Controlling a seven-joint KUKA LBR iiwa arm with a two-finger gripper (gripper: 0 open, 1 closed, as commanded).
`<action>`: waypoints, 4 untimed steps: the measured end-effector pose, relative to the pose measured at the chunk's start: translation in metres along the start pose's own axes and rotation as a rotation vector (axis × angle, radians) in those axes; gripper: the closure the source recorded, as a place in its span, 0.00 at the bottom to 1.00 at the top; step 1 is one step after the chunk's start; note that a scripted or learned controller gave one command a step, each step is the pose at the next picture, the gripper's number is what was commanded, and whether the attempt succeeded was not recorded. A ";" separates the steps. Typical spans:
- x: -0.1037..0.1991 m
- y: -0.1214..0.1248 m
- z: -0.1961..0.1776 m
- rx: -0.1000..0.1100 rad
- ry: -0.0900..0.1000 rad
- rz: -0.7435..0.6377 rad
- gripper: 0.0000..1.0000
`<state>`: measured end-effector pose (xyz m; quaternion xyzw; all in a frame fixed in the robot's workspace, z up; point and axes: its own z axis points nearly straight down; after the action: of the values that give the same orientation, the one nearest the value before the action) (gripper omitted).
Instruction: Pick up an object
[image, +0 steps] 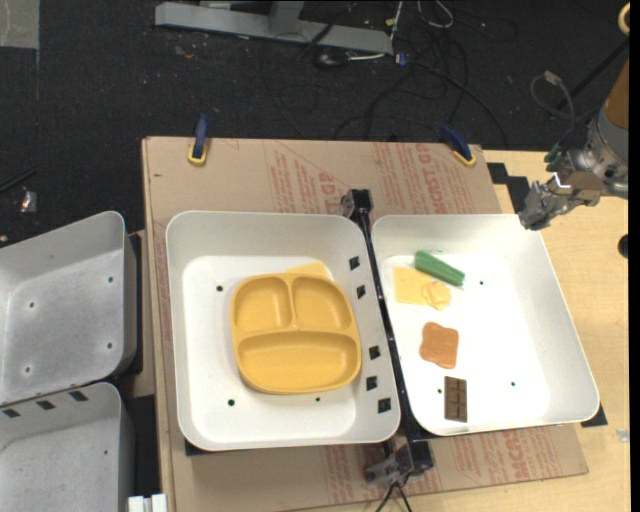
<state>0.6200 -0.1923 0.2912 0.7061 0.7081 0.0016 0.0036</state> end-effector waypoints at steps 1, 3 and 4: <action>0.050 0.005 0.018 0.008 0.004 -0.004 1.00; 0.153 -0.001 0.048 0.008 0.004 -0.005 1.00; 0.207 -0.003 0.041 0.007 0.004 -0.005 1.00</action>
<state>0.6166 0.0151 0.2494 0.7043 0.7099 0.0007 -0.0003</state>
